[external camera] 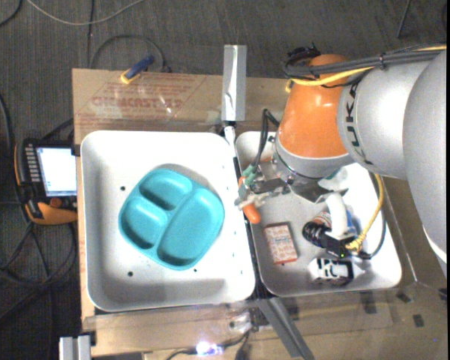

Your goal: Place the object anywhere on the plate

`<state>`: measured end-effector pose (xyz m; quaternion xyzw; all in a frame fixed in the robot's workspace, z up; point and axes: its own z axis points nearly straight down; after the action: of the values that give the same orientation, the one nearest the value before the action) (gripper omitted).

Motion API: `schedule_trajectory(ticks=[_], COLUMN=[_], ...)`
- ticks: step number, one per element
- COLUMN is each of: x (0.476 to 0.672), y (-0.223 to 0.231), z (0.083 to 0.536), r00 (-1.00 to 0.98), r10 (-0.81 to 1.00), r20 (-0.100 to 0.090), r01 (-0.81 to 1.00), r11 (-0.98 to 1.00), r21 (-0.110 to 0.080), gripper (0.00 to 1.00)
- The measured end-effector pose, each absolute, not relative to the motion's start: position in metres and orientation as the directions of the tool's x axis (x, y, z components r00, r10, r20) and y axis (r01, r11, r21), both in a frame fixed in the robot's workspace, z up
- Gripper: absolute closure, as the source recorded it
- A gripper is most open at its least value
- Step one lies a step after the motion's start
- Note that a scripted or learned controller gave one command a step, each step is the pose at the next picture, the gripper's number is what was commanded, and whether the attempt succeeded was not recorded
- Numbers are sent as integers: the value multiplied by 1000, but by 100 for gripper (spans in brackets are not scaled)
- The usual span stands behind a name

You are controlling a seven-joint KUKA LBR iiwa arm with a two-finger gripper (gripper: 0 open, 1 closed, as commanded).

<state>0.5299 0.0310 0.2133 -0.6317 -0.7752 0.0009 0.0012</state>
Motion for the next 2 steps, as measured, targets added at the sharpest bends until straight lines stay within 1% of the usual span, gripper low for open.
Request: schedule_trajectory(ticks=[1, 2], x=[533, 533], y=[159, 159], z=[169, 169], r00=[-382, -382], r10=[924, 924], r20=[1, 1], r01=[924, 924], r11=[382, 382], r21=[-5, -4], gripper=[100, 0])
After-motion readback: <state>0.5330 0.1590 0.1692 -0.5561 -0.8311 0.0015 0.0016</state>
